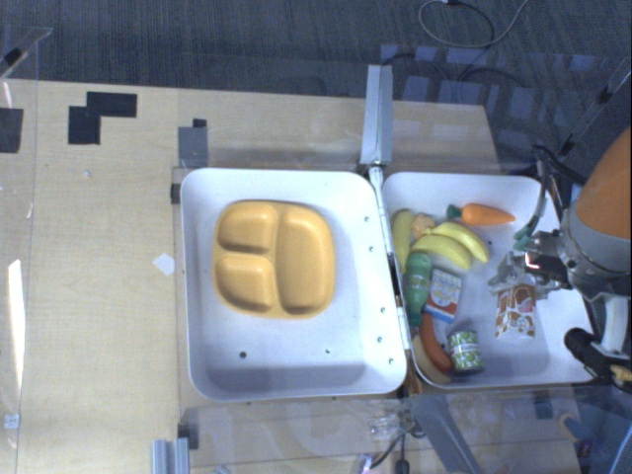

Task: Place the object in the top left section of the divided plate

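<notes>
Divided plate point(275, 259) sits in left bin point(197, 294), sections bare. Gripper point(520, 271) hovers right of plate over patterned packet point(516, 312); grasp cannot be told. Risk: packet thin, flat, may slip.

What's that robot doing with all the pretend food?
The robot arm reaches in from the right over the right bin, which holds toy food: a banana, a carrot, a green bottle and a small can. Its tool hangs just above a little patterned packet. The yellow divided plate sits in the left bin, and nothing has been put on it yet.
</notes>
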`<state>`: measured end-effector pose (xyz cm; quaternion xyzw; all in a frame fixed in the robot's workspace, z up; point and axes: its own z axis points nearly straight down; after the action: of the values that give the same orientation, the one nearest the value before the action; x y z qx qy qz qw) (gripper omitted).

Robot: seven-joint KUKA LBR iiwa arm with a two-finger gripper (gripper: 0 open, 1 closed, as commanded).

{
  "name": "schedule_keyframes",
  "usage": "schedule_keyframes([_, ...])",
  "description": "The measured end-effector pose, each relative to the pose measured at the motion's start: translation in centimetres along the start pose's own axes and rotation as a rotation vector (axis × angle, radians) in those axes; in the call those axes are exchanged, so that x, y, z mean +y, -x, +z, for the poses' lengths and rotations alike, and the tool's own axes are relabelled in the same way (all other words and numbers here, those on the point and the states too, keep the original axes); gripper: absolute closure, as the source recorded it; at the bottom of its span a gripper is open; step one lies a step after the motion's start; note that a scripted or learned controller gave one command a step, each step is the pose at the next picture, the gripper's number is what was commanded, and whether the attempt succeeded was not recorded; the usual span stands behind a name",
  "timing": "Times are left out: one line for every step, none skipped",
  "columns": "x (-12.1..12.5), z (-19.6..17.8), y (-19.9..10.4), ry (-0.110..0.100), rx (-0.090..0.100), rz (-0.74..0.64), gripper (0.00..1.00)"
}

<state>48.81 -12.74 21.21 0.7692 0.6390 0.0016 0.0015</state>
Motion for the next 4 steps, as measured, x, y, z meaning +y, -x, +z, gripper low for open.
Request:
schedule_keyframes([0.0, 0.0, 0.0, 0.000, 0.000, 0.000, 0.00])
schedule_keyframes([0.2, -1.1, -0.1, 0.004, 0.000, -0.006, 1.00])
schedule_keyframes([0.2, -1.1, -0.1, 0.004, 0.000, -0.006, 0.00])
schedule_keyframes([0.3, -2.1, -0.2, 0.008, 0.000, -0.012, 1.00])
